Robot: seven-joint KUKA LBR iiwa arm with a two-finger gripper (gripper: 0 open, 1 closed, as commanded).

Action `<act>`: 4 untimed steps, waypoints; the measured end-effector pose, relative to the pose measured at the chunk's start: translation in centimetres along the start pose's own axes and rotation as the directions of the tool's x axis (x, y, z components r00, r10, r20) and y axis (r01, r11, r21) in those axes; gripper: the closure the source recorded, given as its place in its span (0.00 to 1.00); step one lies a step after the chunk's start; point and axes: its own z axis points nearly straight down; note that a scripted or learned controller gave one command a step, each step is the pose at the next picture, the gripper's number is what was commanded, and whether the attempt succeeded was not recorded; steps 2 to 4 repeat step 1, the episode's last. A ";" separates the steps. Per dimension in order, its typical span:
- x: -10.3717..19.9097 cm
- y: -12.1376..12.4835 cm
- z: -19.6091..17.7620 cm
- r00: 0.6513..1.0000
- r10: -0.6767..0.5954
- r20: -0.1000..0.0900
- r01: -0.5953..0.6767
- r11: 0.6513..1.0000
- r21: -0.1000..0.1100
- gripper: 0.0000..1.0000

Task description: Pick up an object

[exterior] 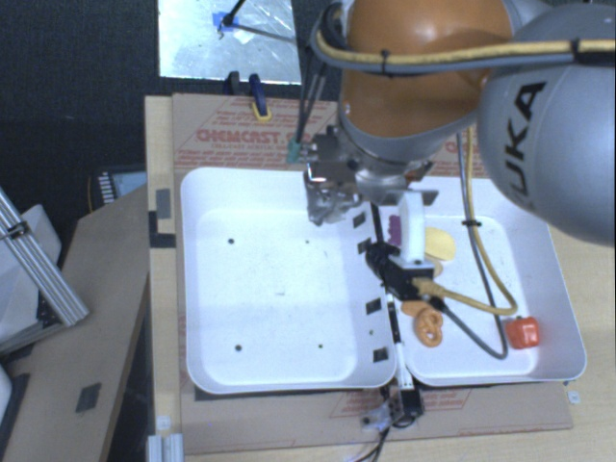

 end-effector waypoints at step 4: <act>-5.2 -3.5 -3.1 1.000 0.004 -0.006 -0.004 1.000 -0.017 1.00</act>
